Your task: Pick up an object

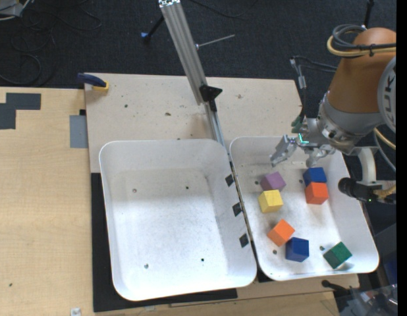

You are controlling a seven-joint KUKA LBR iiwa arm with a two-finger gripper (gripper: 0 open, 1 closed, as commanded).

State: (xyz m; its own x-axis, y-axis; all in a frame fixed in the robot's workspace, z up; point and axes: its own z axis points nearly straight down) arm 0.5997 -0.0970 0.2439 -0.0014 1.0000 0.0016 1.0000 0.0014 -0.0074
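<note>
Several small blocks lie in the right bin (369, 241). A purple block (274, 180) and a yellow block (270, 201) sit near its left side. To the right, a blue block (315, 174) touches a red-orange block (316, 193). Toward the front are an orange block (280, 232), a second blue block (297, 249) and a green block (337, 254). My gripper (301, 154) hovers over the back of this bin, above and between the purple and blue blocks. It is open, with nothing between its fingers (282, 153).
The left bin (108, 176) adjoins the right one along a divider with black clips (237, 209). A slanted aluminium rail (190, 58) rises behind the bins. A blue and yellow clamp (93, 81) sits at the bench's back left.
</note>
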